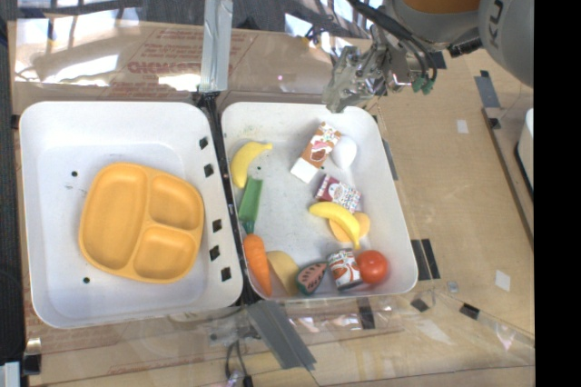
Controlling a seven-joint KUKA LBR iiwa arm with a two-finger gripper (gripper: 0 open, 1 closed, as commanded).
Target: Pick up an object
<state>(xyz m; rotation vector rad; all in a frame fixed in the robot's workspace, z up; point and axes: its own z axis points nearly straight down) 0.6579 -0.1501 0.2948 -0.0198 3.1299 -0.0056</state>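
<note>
The right bin (pixel 392 185) holds several toy foods. Among them are a yellow banana (pixel 247 160), a green piece (pixel 250 202), a carrot (pixel 257 262), a small carton (pixel 317 151), a red-and-white packet (pixel 338 193), a second banana (pixel 333 217), a tomato (pixel 373 267), a can (pixel 342 270) and a watermelon slice (pixel 311 278). My gripper (pixel 348 93) hangs over the bin's far rim, just behind the carton. It sits above the objects and touches none of them. Nothing is visibly held.
The left bin (pixel 45 149) contains a yellow divided plate (pixel 141 220). A taped divider (pixel 214 49) runs between the bins. Cables trail from the wrist above the far right corner. Bare cardboard bench lies to the right of the bins.
</note>
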